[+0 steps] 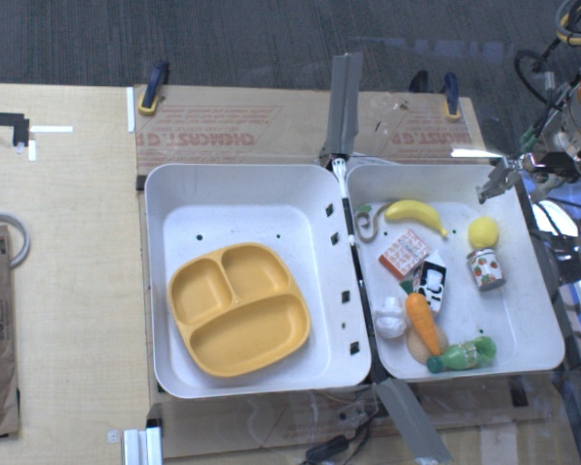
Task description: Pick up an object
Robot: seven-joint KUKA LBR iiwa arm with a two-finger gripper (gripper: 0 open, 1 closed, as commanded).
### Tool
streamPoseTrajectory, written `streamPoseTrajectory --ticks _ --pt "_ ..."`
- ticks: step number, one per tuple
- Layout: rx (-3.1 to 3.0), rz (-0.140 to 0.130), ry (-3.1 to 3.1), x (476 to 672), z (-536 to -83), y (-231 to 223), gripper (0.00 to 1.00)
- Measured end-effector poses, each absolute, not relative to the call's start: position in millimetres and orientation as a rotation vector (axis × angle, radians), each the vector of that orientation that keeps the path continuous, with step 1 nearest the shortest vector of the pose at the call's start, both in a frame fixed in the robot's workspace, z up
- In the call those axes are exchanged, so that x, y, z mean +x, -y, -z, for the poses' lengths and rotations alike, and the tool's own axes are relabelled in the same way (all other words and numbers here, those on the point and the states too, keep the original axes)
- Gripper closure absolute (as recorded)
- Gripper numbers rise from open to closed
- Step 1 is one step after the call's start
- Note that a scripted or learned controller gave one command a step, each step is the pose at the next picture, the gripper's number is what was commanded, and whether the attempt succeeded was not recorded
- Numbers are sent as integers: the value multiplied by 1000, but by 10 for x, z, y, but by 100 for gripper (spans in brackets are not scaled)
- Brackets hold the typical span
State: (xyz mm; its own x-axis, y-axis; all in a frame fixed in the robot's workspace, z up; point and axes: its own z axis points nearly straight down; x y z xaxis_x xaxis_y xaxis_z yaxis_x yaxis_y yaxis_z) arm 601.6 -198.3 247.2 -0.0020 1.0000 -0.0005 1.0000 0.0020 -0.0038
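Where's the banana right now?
The banana lies in the right bin, near its back wall, just left of the lemon and above the small red-and-white box.

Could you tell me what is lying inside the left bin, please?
The left bin holds one yellow divided plate with three bare compartments. A few dark specks dot the bin floor. Whatever lies beneath the plate is covered.

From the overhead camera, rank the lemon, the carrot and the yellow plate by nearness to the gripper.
1. Lemon, right bin, just below-left of the gripper at that bin's far right corner.
2. Carrot, lower middle of the right bin.
3. Yellow plate, left bin.
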Motion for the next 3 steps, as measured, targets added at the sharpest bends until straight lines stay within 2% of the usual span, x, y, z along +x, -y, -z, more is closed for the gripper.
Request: streamPoseTrajectory --ticks 1,2,3 --pt "-2168 -5 2270 5855 -1138 1282 0" --pt "-2010 1 2418 5249 -925 981 0" --pt "-2018 1 2416 5261 -1008 1000 100"
